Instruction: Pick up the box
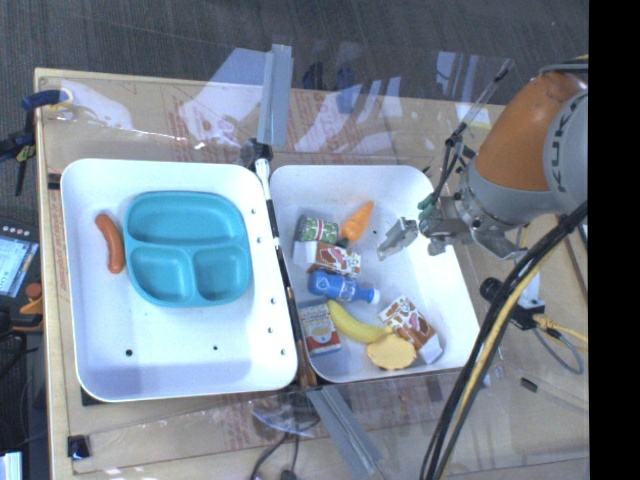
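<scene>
The right bin [440,268] holds three box-like items. A small red and white box [336,259] lies near its middle left. A red carton [319,328] lies at the front left. A red and white patterned box [411,323] lies at the front right. My gripper [418,242] hangs over the bin's right half, above the bare floor, right of the small box and behind the patterned box. It is open with nothing between its fingers, and it touches none of the boxes.
The right bin also holds a green can [316,230], a carrot [357,221], a blue bottle [342,288], a banana [360,323] and an orange cookie [390,354]. The left bin [90,348] holds a teal divided tray [190,246] and a sausage [111,242].
</scene>
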Controlling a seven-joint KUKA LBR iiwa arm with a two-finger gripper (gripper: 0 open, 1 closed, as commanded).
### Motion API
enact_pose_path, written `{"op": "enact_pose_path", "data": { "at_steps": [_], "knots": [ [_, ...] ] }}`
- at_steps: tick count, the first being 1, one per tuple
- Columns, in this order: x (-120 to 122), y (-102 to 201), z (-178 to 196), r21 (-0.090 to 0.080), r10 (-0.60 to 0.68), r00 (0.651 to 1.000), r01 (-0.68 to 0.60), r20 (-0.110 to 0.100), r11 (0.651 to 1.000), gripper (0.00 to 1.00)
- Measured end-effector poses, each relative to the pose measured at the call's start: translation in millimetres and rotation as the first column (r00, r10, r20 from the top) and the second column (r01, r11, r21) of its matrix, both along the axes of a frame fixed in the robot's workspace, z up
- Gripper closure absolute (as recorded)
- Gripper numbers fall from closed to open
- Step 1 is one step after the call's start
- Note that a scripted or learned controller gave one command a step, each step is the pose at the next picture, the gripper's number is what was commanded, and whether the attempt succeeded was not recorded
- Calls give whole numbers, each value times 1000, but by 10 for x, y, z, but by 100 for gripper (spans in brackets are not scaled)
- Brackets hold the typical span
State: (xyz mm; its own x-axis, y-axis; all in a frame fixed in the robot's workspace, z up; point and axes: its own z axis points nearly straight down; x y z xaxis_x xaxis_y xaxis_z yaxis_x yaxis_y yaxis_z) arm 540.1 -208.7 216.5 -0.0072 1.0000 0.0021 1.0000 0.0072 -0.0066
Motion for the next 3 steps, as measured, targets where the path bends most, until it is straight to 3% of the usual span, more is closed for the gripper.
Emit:
{"op": "enact_pose_path", "data": {
  "at_steps": [1,2,3],
  "knots": [
    [-572,562,-277,0,-19,1000,19,-1,1000,0],
    [68,621,-1263,-2,-51,999,51,2,999,0],
    [678,1021,-1239,-8,-19,1000,19,8,1000,0]
  ]
}}
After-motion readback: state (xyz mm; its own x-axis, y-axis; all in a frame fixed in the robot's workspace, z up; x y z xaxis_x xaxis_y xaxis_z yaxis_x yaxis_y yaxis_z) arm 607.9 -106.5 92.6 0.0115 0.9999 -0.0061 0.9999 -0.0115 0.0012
